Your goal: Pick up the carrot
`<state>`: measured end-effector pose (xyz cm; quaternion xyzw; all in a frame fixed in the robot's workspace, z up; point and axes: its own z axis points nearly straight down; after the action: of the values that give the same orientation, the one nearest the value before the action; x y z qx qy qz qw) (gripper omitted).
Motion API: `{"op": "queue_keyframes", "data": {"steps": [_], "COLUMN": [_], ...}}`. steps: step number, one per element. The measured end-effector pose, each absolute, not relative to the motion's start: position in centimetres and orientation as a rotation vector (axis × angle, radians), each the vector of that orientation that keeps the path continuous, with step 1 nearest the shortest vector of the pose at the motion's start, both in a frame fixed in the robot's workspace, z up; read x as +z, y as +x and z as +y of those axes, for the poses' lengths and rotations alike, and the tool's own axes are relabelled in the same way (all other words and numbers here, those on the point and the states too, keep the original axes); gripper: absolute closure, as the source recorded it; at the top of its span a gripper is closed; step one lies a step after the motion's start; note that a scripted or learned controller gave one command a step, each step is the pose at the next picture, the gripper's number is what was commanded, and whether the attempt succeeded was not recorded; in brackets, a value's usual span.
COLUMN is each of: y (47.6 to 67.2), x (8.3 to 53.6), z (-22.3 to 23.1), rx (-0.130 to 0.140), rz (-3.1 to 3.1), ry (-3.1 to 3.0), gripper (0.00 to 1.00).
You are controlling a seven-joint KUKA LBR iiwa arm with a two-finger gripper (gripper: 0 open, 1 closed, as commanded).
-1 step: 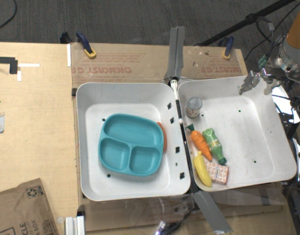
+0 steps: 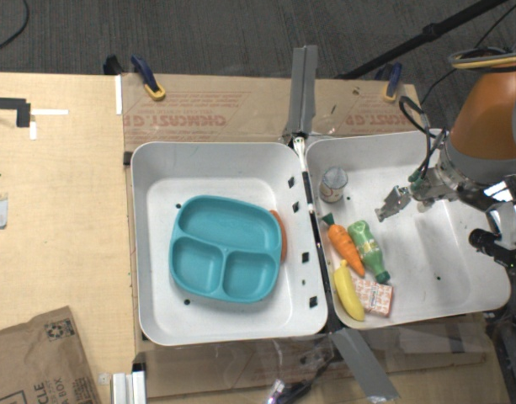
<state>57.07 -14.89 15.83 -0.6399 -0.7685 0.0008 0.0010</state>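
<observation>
The orange carrot [image 2: 341,241] with a green top lies in the right bin [image 2: 460,297], close to the bin's left wall, between a green bottle and the wall. My gripper [image 2: 390,205] hovers over the same bin, up and to the right of the carrot, apart from it. Its fingers point left and nothing shows between them.
Beside the carrot lie a green bottle [image 2: 367,247], a yellow banana [image 2: 348,292], a small patterned packet [image 2: 376,296] and a grey can [image 2: 332,183]. The left bin [image 2: 152,225] holds a teal divided plate [image 2: 226,249]. A cardboard box [image 2: 30,360] sits at the bench's lower left.
</observation>
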Motion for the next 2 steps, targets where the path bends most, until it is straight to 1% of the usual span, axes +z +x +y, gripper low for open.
{"op": "queue_keyframes", "data": {"steps": [1,2], "y": [55.3,53.8], "x": [10.5,10.5], "z": [-10.9,-11.0], "rx": [-0.016,-0.012], "rz": [-2.882,-3.015], "ry": [-1.338,-1.018], "gripper": [0.00,0.00]}}
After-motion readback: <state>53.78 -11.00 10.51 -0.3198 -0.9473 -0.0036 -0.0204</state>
